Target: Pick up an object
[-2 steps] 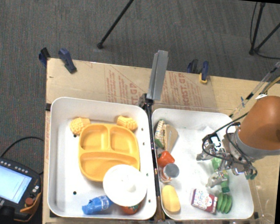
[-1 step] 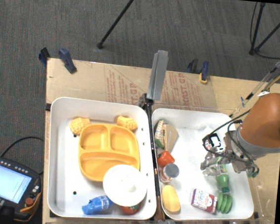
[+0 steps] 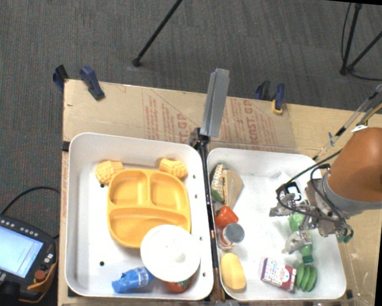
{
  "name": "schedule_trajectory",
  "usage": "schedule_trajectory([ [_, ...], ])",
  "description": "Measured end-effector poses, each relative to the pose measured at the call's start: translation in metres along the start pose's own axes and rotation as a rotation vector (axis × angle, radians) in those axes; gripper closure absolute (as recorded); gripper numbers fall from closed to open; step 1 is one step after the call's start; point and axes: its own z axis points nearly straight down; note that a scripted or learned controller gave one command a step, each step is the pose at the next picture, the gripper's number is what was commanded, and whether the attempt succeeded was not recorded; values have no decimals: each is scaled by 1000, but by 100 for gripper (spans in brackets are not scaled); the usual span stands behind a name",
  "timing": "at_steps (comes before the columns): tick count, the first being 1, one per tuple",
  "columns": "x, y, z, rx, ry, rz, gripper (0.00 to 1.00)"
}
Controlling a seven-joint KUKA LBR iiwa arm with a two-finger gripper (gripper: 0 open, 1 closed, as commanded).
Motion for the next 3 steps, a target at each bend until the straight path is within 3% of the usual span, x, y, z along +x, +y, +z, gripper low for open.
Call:
schedule_trajectory([
  [1, -83, -31, 9, 2, 0, -22, 0],
  [2, -43, -22, 9, 2, 2, -27, 0],
  [3, -7, -16, 9, 1, 2, -275, 0],
])
